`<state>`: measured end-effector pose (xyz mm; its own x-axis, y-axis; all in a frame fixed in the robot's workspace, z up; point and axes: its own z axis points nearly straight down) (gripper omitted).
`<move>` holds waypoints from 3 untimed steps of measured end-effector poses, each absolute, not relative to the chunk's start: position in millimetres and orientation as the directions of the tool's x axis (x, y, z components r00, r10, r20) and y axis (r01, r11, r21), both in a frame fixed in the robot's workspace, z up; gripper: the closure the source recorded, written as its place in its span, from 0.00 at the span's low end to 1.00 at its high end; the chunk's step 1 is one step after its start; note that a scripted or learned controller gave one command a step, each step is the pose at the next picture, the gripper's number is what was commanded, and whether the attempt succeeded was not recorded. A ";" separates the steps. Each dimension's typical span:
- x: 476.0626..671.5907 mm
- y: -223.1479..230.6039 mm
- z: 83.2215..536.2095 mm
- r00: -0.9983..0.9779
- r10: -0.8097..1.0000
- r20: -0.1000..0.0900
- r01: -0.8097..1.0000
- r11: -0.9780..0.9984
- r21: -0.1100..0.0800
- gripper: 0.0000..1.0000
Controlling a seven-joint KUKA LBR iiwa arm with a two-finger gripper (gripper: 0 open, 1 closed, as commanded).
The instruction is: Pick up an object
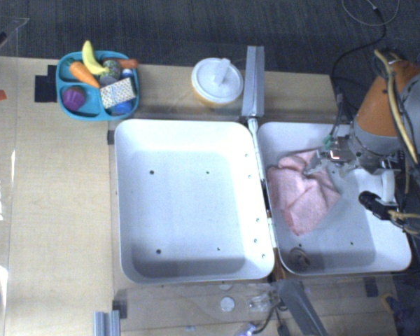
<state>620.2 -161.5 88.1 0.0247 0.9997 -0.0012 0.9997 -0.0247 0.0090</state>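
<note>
i'm lowering the gripper (320, 161) onto the pink cloth (302, 191), frame right; can't tell jaw state; next, closing and lifting.

Pink cloth (302, 191), white bins (189, 268), blue tray (91, 113), yellow banana (91, 59), orange carrot (82, 73)

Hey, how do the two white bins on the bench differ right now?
The right bin holds a crumpled pink cloth, with the gripper at the cloth's upper edge; the left bin shows just its bare white floor. The left bin looks wider than the right bin. Both are shallow, white and side by side.
</note>
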 end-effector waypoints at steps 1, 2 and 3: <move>579.7 -158.7 89.2 -0.073 0.997 -0.002 0.997 0.073 0.011 0.00; 596.1 -119.7 89.4 -0.207 0.978 -0.004 0.978 0.207 0.012 0.00; 548.3 -114.8 90.4 -0.225 0.974 -0.005 0.974 0.225 0.013 0.00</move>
